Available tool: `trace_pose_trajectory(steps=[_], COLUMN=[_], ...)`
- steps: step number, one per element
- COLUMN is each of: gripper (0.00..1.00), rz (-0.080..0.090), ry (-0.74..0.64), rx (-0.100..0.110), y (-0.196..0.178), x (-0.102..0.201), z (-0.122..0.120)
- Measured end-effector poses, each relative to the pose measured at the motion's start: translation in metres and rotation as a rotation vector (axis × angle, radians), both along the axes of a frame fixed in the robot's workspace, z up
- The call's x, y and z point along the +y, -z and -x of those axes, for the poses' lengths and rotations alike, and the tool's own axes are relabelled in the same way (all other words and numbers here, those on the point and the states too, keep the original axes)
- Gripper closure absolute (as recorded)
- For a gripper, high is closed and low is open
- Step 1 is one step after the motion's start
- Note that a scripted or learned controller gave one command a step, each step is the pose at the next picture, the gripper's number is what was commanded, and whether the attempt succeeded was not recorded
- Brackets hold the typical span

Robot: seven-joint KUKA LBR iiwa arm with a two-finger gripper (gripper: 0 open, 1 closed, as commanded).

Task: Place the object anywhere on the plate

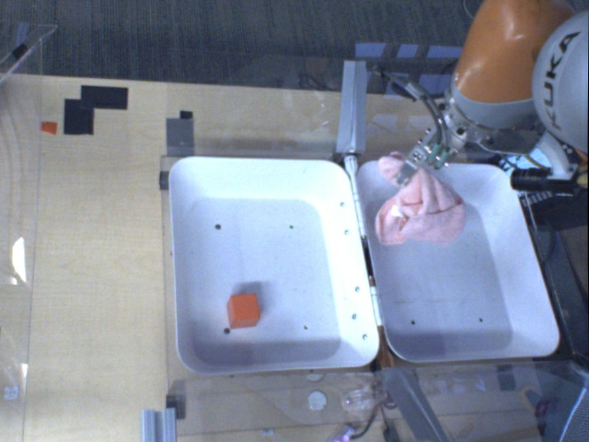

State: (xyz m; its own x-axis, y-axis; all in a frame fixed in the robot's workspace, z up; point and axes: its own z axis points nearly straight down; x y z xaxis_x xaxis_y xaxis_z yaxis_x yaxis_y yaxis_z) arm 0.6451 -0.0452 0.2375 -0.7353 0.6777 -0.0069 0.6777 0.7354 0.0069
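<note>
**Pink cloth held over right bin**

Wooden bench (pixel 92 274), two white bins. Gripper (pixel 425 159) sits above the right bin (pixel 497 330), far-left corner, fingers pinched on a bunched pink cloth (pixel 421 212) hanging beneath. Orange block (pixel 244 310) lies in the left bin (pixel 276 201), near-left area.

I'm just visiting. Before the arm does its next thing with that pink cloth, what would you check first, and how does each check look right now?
1. Pink cloth at the gripper: ok, it hangs bunched from the tip.
2. Grip is secure: cannot tell.
3. Cloth is inside the right bin: ok.
4. A plate to put it on: cannot tell, none recognisable.
5. Orange block out of the way: ok, it lies in the left bin.
</note>
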Motion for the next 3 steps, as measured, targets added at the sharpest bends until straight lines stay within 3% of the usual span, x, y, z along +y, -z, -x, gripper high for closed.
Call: trace_pose_trajectory(steps=[2, 3], gripper=[1.00, 1.00], rz=[0.005, 0.004], ry=[-0.747, -0.749], rx=[-0.002, 0.001], y=[-0.006, 0.005], x=[0.097, 0.138], z=[0.055, 0.082])
